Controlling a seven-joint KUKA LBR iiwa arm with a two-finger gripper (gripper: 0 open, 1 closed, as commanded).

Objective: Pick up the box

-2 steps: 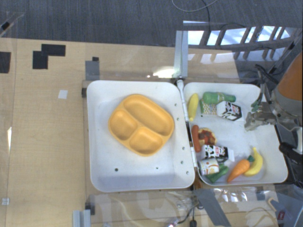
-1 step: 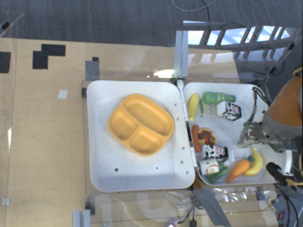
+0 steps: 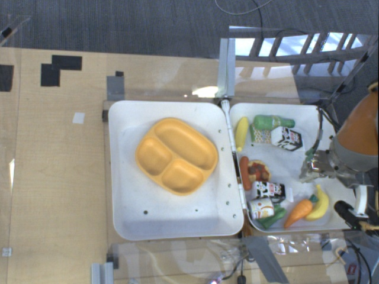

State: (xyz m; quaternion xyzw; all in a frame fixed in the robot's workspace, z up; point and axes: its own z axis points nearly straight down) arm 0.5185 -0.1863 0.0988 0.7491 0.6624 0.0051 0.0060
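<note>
Two small cartons lie in the right bin [image 3: 302,114]. A white box with black cow patches [image 3: 286,138] sits near the back, next to a green bottle [image 3: 273,122]. A second, smaller box with the same cow print [image 3: 269,190] lies toward the front left of that bin. My gripper [image 3: 310,168] hangs low over the right side of the bin, to the right of and slightly nearer than the back box, below the grey wrist and orange band [image 3: 361,129]. Nothing shows in its grasp.
The right bin also holds a yellow corn-like piece [image 3: 241,133], a red sausage [image 3: 244,171], a carrot [image 3: 298,212], a banana [image 3: 320,205], a green vegetable [image 3: 273,218] and a small can [image 3: 261,206]. A yellow divided plate [image 3: 176,155] lies in the left bin [image 3: 127,212].
</note>
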